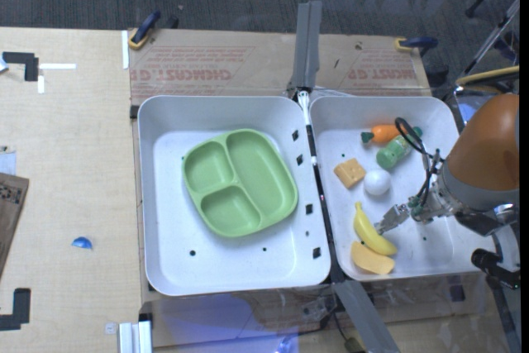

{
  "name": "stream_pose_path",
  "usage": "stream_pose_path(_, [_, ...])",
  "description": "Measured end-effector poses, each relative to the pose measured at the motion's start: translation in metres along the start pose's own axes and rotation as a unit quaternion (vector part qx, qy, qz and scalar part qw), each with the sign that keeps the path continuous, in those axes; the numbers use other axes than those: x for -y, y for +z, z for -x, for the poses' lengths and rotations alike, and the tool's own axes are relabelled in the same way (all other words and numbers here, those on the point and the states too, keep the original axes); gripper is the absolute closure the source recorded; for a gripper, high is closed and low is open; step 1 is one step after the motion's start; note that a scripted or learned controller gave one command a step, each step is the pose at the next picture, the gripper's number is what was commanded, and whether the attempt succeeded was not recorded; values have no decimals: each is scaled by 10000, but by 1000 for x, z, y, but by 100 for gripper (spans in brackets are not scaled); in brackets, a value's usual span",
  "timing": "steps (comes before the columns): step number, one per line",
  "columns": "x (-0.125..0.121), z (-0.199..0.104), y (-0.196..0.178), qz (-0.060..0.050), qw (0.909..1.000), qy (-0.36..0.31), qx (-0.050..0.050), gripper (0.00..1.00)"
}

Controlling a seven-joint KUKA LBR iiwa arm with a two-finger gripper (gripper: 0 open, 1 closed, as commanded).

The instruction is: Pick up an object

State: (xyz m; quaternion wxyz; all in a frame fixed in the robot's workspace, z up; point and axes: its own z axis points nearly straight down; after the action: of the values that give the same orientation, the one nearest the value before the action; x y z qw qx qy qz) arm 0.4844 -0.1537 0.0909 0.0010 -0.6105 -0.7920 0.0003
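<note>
We judge the pick as not yet made. The gripper [395,217] sits low in the right bin [438,256], its tip just beside the banana [371,232] — nothing is visibly between its jaws, and we cannot tell whether they are open or closed. Grasp and lift remain.

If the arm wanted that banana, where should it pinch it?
Probably across the middle of the banana, coming straight down from above. It lies flat in the right bin, curved, with its narrow width easiest to span. The yellow wedge crowds its lower end, so the middle looks safer.
</note>
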Motion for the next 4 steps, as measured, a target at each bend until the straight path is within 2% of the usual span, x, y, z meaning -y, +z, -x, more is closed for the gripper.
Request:
stream_pose_path(1, [-99, -23, -1, 6, 9987, -510, 8, 0])
stream_pose_path(2, [-142, -17, -1, 0, 9994, 350, 11, 0])
stream_pose_path(3, [-70, -28, 0, -1, 9997, 228, 4, 0])
stream_pose_path(4, [-82, -59, -100, 1, 9995, 305, 9, 0])
